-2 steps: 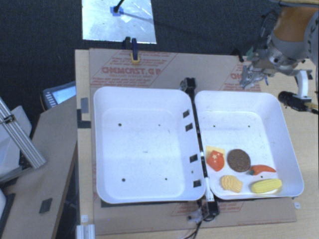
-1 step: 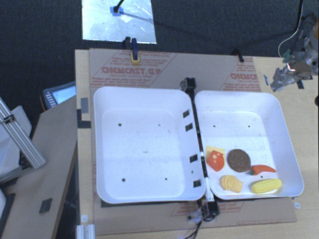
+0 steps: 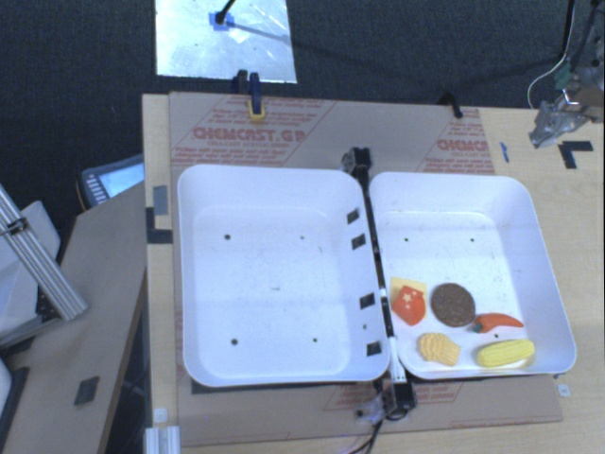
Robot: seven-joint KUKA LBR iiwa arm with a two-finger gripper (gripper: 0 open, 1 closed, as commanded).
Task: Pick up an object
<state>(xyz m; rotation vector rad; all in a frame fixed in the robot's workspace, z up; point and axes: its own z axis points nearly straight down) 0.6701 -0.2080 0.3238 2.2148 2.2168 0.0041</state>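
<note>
A: Two bins; the left bin leaves wide open floor. The toys?
B: Crowded at the right bin's near edge: brown disc, corn. Gripper hangs beyond the far rim; its opening, I cannot tell.

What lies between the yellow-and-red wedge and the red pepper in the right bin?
The brown round patty sits between the wedge and the red pepper, as the camera view shows.

Two bins side by side, five small items clustered in right bin near corner, pincer beyond it
</note>
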